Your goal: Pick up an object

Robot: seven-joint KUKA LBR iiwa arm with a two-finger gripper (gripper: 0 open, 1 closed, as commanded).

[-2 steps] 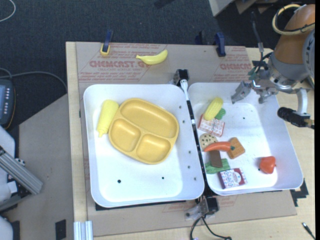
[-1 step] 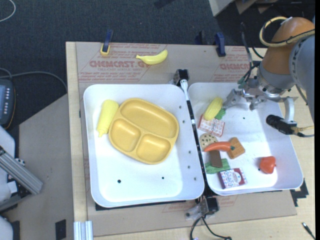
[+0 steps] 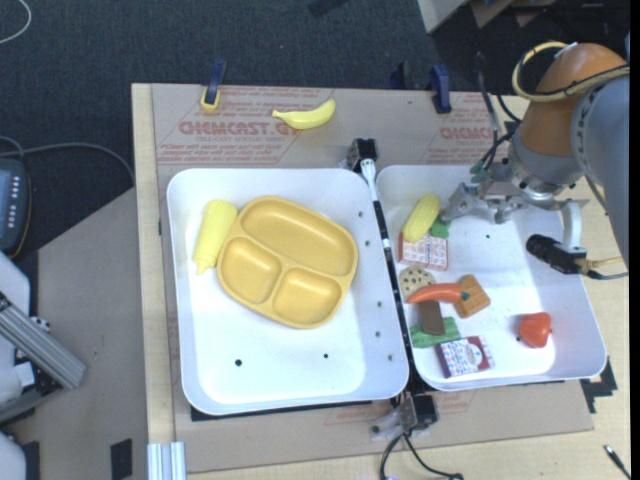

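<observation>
The corn cob point(image 3: 421, 215) is lying just to the left of the tool point(image 3: 487, 196), at the near-left corner of the right bin point(image 3: 570, 353). Whether the tool is open or shut cannot be told from this view, and nothing is showing in its grasp. Below the tool, a red-and-white carton point(image 3: 426, 252), a cookie point(image 3: 413, 280), a chili pepper point(image 3: 438, 294), a bread piece point(image 3: 472, 296) and a red pepper point(image 3: 535, 329) are lying scattered in the same bin. Well to the tool's left, a yellow divided plate point(image 3: 288, 260) and a yellow bottle point(image 3: 213, 234) are sitting in the left bin point(image 3: 270, 378). A banana point(image 3: 306, 116) is resting on the cardboard-covered tabletop point(image 3: 160, 128), above dark carpet point(image 3: 150, 18).
</observation>
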